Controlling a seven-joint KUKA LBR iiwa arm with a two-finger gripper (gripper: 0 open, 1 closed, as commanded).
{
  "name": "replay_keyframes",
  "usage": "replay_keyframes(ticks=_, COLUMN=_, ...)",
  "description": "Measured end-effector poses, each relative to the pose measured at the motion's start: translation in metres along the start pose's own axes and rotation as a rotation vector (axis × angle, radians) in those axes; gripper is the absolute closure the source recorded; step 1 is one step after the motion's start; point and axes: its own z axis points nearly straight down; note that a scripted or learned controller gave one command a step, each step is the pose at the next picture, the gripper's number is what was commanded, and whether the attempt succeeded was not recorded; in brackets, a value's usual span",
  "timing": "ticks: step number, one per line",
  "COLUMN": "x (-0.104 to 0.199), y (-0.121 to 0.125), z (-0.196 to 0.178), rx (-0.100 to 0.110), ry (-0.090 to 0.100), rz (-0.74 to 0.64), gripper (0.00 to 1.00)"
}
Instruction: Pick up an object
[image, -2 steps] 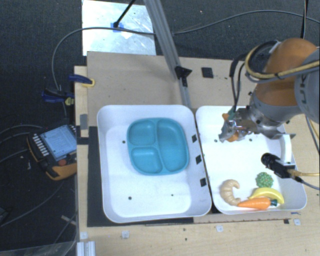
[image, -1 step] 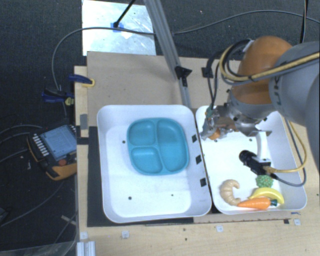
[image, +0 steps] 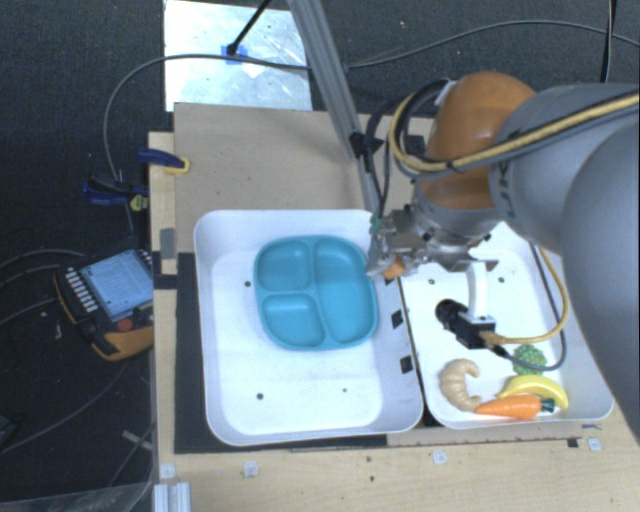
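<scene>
While you scan outward from the blue divided tray (image: 315, 292) in the left bin (image: 230, 400) | right bin (image: 520, 265) beside it | gripper (image: 395, 252) at tray's right edge, small orange item near its tip, grip and opening impossible to tell | croissant (image: 460, 383), carrot (image: 512, 406), banana (image: 535, 388) lower right of tray.

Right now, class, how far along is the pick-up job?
Done: the gripper sits low at the right bin's left wall, near the blue plate. In hand: a small orange bit shows there, unclear. Left: croissant, carrot and banana lie untouched.
</scene>
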Motion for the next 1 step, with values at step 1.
replay_keyframes(ticks=1, x=0.0454, y=0.0122, z=0.0033, rx=-0.001, ry=0.000, rz=0.000, gripper=1.00)
